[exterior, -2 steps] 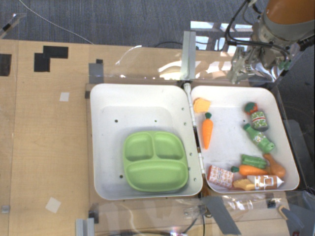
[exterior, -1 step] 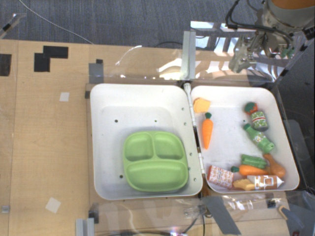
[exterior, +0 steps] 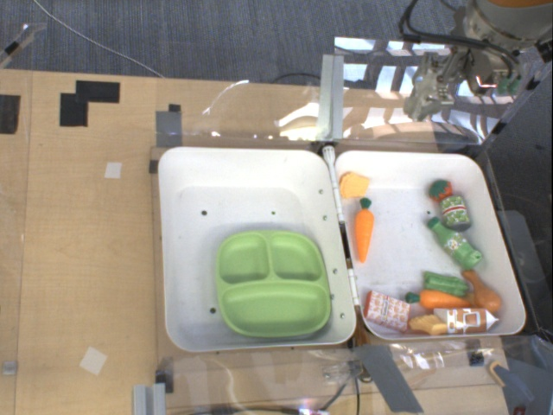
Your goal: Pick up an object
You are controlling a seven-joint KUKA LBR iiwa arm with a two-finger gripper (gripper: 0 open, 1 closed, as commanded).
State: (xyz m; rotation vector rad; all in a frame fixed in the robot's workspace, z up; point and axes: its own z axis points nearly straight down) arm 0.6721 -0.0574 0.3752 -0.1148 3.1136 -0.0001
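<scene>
My gripper [exterior: 426, 100] hangs high over the far rim of the right bin [exterior: 406, 193], well apart from everything in it. In that bin an orange carrot [exterior: 364, 233] lies near the left wall, with a yellow-orange wedge [exterior: 352, 184] just beyond it. A red and green can [exterior: 451, 206] and a green bottle [exterior: 455, 243] sit by the right wall. Along the near wall are a green pod [exterior: 444, 281], a second carrot [exterior: 439, 300], a brown drumstick [exterior: 482, 292], a red and white box [exterior: 387, 309] and a small carton [exterior: 467, 320].
The left bin [exterior: 242, 184] holds a green divided plate [exterior: 272, 282] toward its near side. A metal post [exterior: 331, 98] and clear panels stand behind the bins. The wooden bench [exterior: 78, 249] stretches out to the left.
</scene>
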